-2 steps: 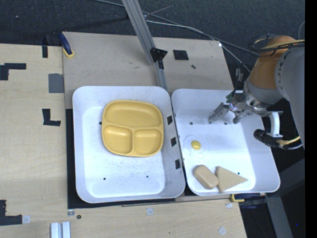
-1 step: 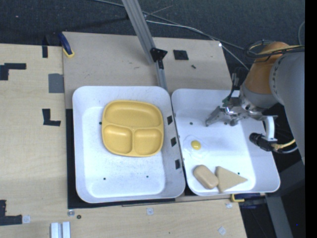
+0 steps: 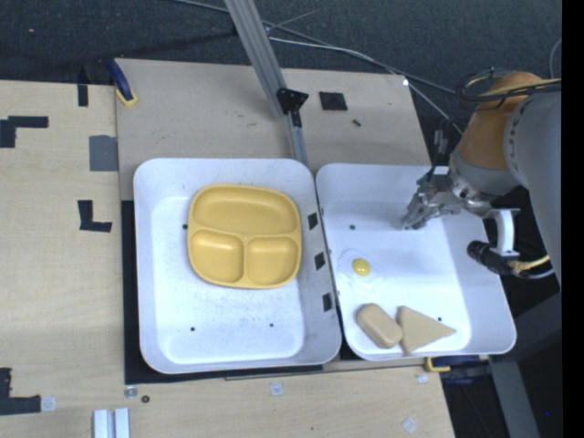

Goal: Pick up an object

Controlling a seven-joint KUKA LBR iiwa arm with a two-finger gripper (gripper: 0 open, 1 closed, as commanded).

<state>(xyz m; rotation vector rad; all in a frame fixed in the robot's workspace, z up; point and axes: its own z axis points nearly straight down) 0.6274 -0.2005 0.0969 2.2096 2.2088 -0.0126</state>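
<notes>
Camera view looks down at a slant on a tan wooden bench (image 3: pixel 219 108) marked with strips of black tape and a few grey patches, with dark carpeted floor (image 3: pixel 383 16) beyond its far edge. A grey metal pole (image 3: pixel 255 39) crosses from the top toward the bins, and thin cables trail over the floor behind it.

Two shallow white bins sit side by side on the bench, touching along their inner edges. The left bin (image 3: pixel 164 318) carries a yellow divided plate (image 3: pixel 245 235) with three compartments, lying flat in the bin's upper half. The right bin (image 3: pixel 474 308) holds three smaller things: a tan wedge (image 3: pixel 422 328) and a tan rounded block (image 3: pixel 377 325), just beside each other near the bin's front edge, and a small yellow ball (image 3: pixel 361 266) well apart from them, near the middle of the bin's left part.

The grey arm (image 3: pixel 538 153) with its orange band reaches in from the right. Its end effector (image 3: pixel 422 210) hangs over the far part of the right bin, apart from all three things; whether it is spread or pressed together cannot be told from this angle, and nothing is seen between its tips.
</notes>
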